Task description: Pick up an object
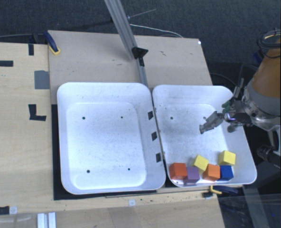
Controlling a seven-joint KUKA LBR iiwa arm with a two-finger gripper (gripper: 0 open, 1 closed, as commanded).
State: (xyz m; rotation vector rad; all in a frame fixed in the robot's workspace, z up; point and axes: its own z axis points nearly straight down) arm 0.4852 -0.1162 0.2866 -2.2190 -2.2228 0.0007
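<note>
White bins sit side by side across the middle of the frame on a tan bench (pixel 178 61): the left bin (pixel 74 127) and the right bin (pixel 188 103). From the right edge the grey arm (pixel 266 87) with its orange band reaches over the right bin. Its gripper (pixel 208 125) hangs mid-right in the frame, above the bin floor, fingers pointing left and down; whether they are spread or closed I cannot tell, and nothing shows between them. All blocks lie well below the fingers, along the bin's lower rim: an orange block (pixel 178 169), a purple block (pixel 192 174), a yellow block (pixel 201 163), a second orange block (pixel 211 172), a blue block (pixel 226 172) and a second yellow block (pixel 228 157).
</note>
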